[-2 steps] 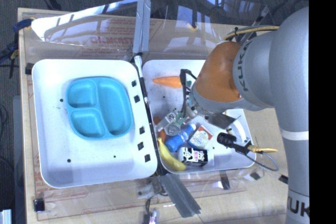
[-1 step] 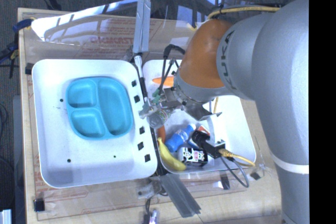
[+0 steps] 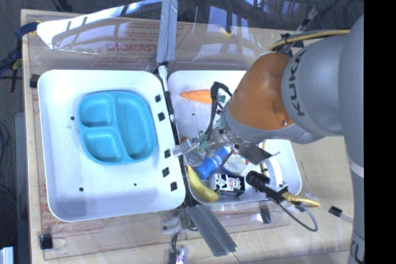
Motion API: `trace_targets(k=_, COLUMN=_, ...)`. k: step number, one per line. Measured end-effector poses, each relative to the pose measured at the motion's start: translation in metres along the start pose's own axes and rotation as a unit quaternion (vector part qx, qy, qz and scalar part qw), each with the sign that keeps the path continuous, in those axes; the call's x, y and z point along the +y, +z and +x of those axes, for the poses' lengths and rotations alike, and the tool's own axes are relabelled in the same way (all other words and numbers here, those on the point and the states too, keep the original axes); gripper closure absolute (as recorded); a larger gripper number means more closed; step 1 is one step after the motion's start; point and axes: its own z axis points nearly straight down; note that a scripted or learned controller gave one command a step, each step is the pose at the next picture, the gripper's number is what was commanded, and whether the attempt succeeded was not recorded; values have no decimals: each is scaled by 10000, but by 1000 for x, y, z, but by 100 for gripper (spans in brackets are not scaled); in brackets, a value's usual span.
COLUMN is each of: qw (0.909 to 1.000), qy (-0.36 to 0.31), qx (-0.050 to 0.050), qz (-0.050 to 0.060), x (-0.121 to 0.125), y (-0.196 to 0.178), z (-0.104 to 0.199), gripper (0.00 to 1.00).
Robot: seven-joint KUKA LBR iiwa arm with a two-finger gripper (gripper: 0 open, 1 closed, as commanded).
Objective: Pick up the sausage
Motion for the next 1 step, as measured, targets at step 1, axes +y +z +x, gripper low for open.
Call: trace_targets(k=1, qw=9961, qy=-858, qx=-61, qz=208, x=-14, y=-25, z=-51, gripper=100)
